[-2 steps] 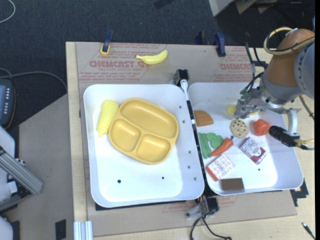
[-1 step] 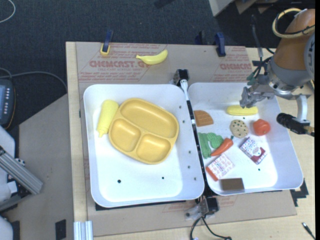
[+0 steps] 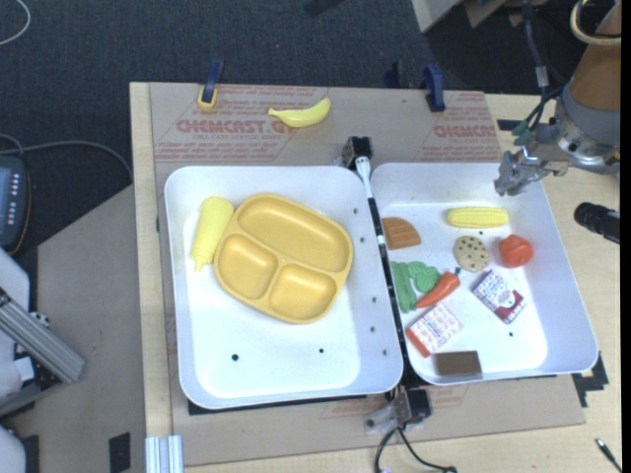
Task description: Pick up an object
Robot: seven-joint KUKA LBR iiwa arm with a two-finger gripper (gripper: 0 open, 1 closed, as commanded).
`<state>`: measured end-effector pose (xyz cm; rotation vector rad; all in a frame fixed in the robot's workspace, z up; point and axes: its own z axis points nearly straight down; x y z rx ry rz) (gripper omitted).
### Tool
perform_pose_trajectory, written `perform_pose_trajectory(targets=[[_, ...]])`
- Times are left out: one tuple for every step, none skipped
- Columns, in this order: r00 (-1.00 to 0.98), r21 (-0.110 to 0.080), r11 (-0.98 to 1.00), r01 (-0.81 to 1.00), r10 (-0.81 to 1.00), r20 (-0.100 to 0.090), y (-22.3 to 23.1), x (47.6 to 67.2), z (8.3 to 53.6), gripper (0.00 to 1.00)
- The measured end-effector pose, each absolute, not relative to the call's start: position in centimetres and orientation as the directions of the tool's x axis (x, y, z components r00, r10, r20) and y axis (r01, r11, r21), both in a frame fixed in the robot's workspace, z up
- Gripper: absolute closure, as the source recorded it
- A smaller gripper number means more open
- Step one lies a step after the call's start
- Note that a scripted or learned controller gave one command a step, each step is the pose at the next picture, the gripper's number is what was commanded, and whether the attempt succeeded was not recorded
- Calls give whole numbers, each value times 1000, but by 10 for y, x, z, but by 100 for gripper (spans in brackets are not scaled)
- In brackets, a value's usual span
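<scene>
Over the right bin's [image 3: 577,294] far edge, hovered gripper [image 3: 513,180], grip state hard to tell, with corn cob [image 3: 477,217] lying crosswise just nearer-left.

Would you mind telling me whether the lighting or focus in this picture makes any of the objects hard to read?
Camera view: light is even and soft, shadows faint; the white bins look bright but not blown out; the small items in the right bin are slightly soft, so the print on the packet is unreadable; the gripper looks a little blurred.
</scene>
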<state>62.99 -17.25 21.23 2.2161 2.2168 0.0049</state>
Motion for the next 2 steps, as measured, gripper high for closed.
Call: perform_pose_trajectory(targets=[[-1,4,1,1000,1000,-1,-172,631,226,100],[-3,-3,3,1000,1000,2,-128,609,216,100]])
